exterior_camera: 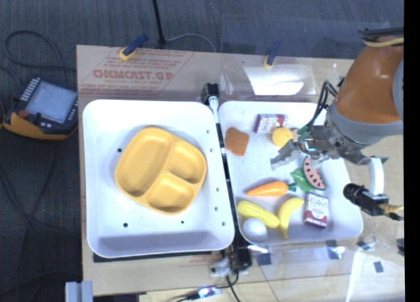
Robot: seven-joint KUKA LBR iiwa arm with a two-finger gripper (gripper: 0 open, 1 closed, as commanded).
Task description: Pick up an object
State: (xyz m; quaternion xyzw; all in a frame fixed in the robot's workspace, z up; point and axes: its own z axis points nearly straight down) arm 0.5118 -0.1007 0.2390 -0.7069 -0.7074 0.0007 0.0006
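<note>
Item, my pincer [293, 151]: fingers spread, nothing between them; nearest candidate, watermelon slice [312, 174], lying just right and below; I judge it light, rigid, slick plastic, best taken across its thin flat sides.

The grey arm [367, 113] comes in from the right, its orange band [373, 81] bulking large over the wrist. The gripper [289, 153] hangs low at the end, pointing left and a little downward, its two fingers [283, 157] spread apart, nothing visible between them. A black cable [321, 107] loops beside the wrist.
</note>
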